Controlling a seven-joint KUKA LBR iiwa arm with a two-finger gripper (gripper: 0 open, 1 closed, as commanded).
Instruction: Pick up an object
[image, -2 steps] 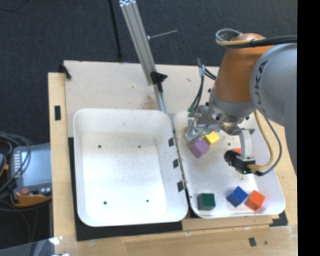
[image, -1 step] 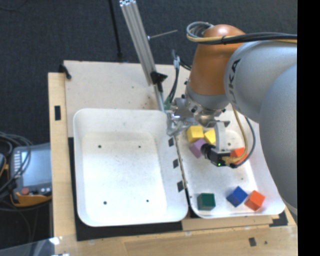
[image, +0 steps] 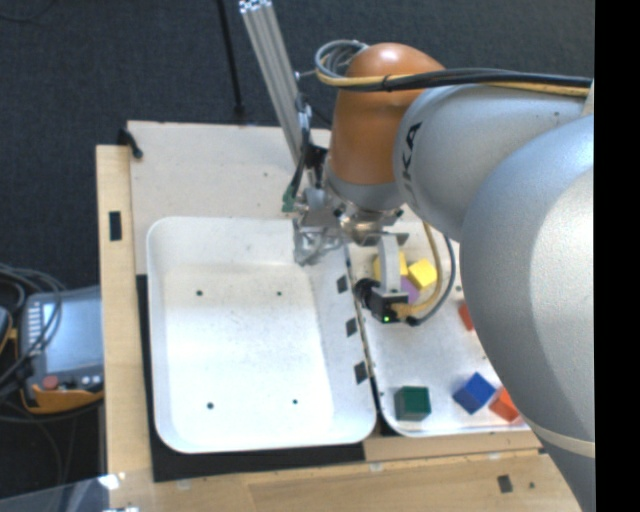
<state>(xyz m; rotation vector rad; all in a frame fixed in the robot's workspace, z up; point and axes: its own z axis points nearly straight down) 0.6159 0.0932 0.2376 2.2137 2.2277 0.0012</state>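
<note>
Camera view: gripper state cannot tell; yellow block at its 3 o'clock; centre above before descending.

Both bins are white: the left bin is finely speckled with a few dark dots. In the right bin beside it lie a dark green cube, a blue cube, a yellow block and an orange-red piece. The arm is grey, its band orange.
</note>
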